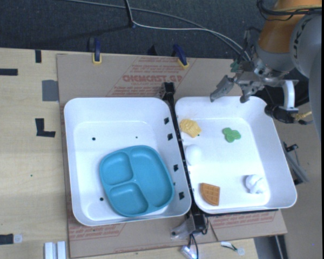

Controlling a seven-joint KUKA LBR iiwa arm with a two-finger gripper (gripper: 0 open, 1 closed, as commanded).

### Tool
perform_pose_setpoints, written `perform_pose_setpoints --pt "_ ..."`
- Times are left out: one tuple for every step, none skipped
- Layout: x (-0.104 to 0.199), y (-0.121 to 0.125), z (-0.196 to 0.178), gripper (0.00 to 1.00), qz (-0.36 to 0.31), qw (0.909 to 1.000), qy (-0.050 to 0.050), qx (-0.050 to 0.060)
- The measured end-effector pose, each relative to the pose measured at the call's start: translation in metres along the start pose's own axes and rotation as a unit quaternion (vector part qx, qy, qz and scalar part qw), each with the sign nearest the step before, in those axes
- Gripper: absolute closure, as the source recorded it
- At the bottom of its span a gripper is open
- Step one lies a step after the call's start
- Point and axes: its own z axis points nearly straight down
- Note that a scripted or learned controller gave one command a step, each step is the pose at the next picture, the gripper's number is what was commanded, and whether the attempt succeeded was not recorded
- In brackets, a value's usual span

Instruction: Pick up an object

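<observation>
Waffle piece (210,193) sits at 6 o'clock of the right bin (275,128); green toy (231,135) nearer 12. Gripper (231,92) hangs w/ fingers spread, empty, over the 12 o'clock rim. We'd center over green toy, drop straight, then close.

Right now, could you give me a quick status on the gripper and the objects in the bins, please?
Gripper open, holding nothing, above right bin's far rim. Yellow piece, green piece, waffle piece, white piece all lying in bin. Nothing blocking descent.

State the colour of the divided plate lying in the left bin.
The divided plate is light blue, seen clearly in the camera view.
</observation>
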Motion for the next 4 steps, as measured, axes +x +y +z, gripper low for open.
perform_pose_setpoints --pt "0.002 -0.05 0.001 0.0 0.0 1.0 0.0 0.0" --pt "0.002 -0.131 0.03 0.0 0.001 1.0 0.0 0.0" --pt "0.033 -0.012 0.042 0.0 -0.001 1.0 0.0 0.001" --pt "0.055 -0.065 0.044 0.0 0.0 1.0 0.0 0.0"
